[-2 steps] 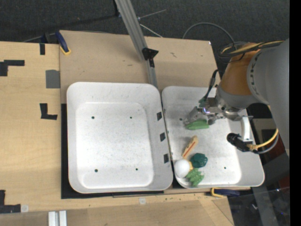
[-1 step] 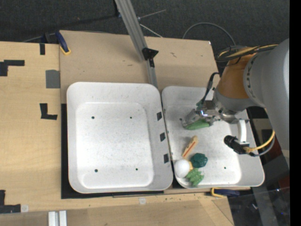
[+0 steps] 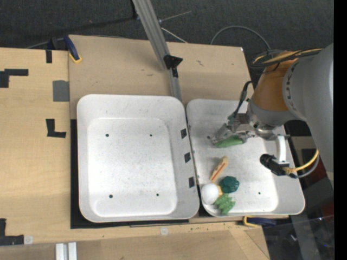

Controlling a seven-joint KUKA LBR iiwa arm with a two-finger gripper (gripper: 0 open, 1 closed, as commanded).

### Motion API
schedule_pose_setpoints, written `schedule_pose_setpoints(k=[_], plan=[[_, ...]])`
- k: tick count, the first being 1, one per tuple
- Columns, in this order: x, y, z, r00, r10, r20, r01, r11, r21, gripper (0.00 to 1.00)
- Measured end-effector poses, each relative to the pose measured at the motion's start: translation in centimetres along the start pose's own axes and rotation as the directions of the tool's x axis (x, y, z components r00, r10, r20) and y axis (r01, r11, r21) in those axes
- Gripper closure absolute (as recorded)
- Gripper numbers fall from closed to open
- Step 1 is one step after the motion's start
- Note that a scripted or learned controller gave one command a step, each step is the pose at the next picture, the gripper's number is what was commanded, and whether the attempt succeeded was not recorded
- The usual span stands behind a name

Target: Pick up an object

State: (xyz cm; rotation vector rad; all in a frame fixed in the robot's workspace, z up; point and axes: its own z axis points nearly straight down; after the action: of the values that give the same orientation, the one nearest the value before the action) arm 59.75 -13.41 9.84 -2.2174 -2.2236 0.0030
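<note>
Hovering low in the right bin [image 3: 282, 196], the gripper [image 3: 230, 136] is seen touching a green object [image 3: 230, 142]; whether its claw is apart or clamped cannot be told. A slip could be caused by that thin, flat shape.

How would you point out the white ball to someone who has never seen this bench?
Look in the right-hand bin, along its near edge by the wall shared with the other bin. The white ball sits there, beside a dark green lump and a leafy green piece. It is the only round white object.
</note>
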Motion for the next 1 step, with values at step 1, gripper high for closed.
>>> schedule_pose_setpoints(k=[1], plan=[[-0.01, -0.89, -5.68, 1.000, 0.002, 0.000, -0.002, 1.000, -0.005, 1.00]])
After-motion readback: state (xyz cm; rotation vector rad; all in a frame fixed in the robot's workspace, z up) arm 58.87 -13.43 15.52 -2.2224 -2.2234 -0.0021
